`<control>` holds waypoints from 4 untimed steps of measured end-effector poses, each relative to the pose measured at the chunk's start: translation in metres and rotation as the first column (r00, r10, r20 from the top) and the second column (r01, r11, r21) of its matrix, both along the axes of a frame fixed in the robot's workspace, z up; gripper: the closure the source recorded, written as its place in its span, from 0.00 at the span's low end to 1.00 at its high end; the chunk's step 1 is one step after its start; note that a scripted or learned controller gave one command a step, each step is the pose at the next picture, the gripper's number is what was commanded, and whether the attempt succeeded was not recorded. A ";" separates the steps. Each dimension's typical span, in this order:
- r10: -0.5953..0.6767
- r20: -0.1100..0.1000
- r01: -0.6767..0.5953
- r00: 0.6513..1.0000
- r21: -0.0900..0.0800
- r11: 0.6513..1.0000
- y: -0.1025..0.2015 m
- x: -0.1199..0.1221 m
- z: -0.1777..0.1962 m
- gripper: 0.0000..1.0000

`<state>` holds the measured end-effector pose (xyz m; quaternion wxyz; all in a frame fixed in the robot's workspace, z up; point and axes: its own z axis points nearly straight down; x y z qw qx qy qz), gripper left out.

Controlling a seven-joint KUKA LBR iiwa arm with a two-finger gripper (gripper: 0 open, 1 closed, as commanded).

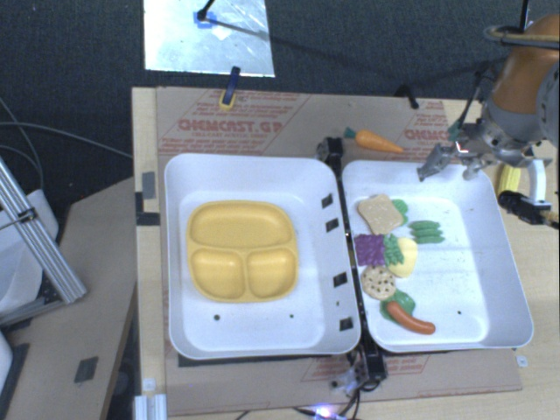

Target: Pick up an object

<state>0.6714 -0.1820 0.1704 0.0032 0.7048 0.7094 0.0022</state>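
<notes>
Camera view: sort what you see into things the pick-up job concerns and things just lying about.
For the job:
gripper, above the right bin's far edge
right bin
bread slice
green beans
purple piece
cookie
sausage

Lying about:
left bin
yellow divided plate
carrot, on the board outside the bins

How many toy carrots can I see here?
2: one orange plastic carrot lies on the cardboard behind the right white bin; another orange carrot lies inside it, near the front. Others could hide under the pile.

Open jaws (451, 164) hover over the right bin's (499, 261) far rim, toy food (389, 252) below
</notes>
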 end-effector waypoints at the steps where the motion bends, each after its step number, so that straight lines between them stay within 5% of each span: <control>1: -0.008 -0.012 0.008 1.000 0.003 1.000 -0.016 -0.077 -0.089 0.00; 2: 0.005 -0.005 -0.005 1.000 0.005 1.000 0.082 -0.085 -0.043 0.00; 3: 0.000 -0.011 0.000 1.000 0.005 1.000 0.130 -0.176 0.016 0.00; 4: -0.008 -0.011 0.008 1.000 0.002 1.000 0.097 -0.186 -0.073 0.00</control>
